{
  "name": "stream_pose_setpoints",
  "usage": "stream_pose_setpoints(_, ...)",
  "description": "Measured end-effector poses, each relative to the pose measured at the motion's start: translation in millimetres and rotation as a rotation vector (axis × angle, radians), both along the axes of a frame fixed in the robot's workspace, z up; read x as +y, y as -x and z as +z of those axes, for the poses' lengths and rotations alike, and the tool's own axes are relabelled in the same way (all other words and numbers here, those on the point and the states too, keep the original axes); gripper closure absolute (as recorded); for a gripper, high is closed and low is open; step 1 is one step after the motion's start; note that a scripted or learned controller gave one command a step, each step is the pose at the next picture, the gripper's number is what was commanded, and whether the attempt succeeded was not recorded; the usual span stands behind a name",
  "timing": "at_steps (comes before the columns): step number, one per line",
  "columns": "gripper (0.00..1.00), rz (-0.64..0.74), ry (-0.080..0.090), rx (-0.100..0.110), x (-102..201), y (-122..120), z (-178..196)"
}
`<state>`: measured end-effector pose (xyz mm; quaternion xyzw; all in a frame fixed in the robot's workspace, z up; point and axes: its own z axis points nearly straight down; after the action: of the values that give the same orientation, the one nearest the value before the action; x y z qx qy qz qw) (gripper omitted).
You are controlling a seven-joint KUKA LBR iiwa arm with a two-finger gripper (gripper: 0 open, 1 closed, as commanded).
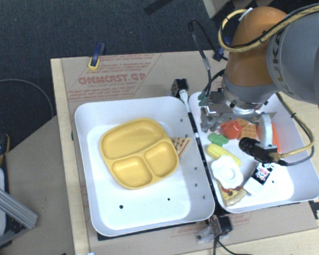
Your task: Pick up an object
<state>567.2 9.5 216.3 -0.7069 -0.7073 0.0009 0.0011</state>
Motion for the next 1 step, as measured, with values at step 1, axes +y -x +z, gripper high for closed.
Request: stream_pose_setpoints(1, 1.00, 0.001, 0.000, -0.007, -0.7, -10.5, 18.0)
